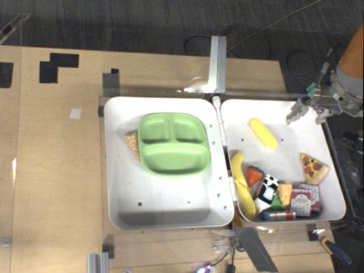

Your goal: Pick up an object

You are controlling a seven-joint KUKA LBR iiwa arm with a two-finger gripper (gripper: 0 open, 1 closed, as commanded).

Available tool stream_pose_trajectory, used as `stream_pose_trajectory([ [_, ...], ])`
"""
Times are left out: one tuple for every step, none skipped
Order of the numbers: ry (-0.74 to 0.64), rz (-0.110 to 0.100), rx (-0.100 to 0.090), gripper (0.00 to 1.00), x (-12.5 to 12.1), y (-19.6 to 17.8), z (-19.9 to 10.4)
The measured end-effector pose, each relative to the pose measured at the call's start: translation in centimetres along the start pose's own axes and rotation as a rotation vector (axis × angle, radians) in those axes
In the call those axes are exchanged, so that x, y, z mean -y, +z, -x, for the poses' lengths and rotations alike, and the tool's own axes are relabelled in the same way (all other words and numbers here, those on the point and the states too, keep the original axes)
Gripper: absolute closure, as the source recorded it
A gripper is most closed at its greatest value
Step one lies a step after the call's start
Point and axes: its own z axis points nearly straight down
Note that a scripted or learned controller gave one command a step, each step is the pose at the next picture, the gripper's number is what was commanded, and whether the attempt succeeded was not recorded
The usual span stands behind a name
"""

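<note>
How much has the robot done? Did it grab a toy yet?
Nothing is picked up yet. The gripper is open with nothing between its fingers, over the far right corner of the right bin. The corn, pizza slice and banana lie in that bin. Going down, closing on one toy and lifting it are left.

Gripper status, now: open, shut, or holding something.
Gripper: open, holding nothing, above the right bin's upper right corner.

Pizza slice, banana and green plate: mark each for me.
pizza slice [313,168], camera view, middle of its topping.
banana [241,185], camera view, mid-length of its curve.
green plate [172,160], camera view, floor of its large compartment.
</note>
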Motion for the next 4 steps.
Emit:
stream_pose_trajectory([
  [-0.237,0.025,0.012,0.00,-2.3,10.2,0.6],
  [-0.387,0.006,0.002,0.00,-1.9,13.0,-2.2],
  [-0.474,0.009,0.001,0.00,-1.8,13.0,-8.2],
  [-0.473,0.016,0.000,1.00,-2.0,11.6,-8.3],
])
